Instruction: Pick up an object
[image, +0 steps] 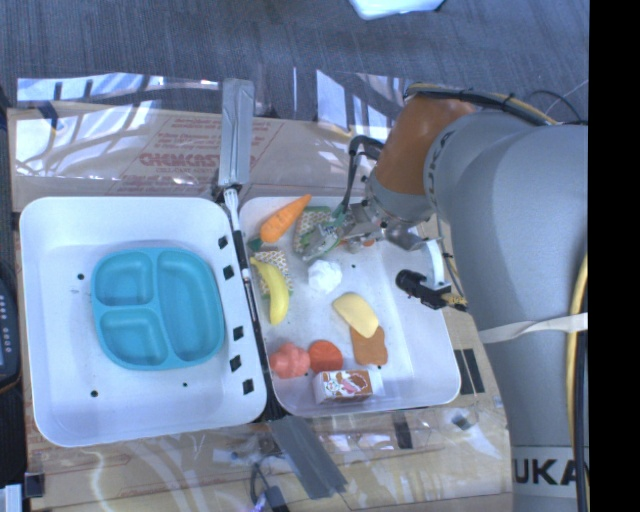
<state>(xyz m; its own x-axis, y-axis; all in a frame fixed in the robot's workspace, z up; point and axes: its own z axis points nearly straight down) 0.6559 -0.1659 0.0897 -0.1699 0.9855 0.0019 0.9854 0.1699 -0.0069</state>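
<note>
From my remote seat, starting at the near rim of the right bin: a small printed carton lies on its side against the front wall. Just behind it, a pink lump and a red-orange lump sit touching each other. To their right, a brown flat piece sits partly under a pale yellow wedge.

Mid-bin: a banana lies along the left wall, its upper end over a patterned scrap I can't identify. A small white crumpled object sits near the centre.

Far end: a carrot lies tilted in the back left corner. Beside it is a grey-green cluttered object, too blurred to name. The gripper is down right at this object, in the back of the right bin. Whether it is spread or pressed together, I cannot tell; it blurs into the clutter. I see nothing clearly pinched.

The left bin carries a blue three-section tray. The grey arm with its orange band comes in from the right.
</note>
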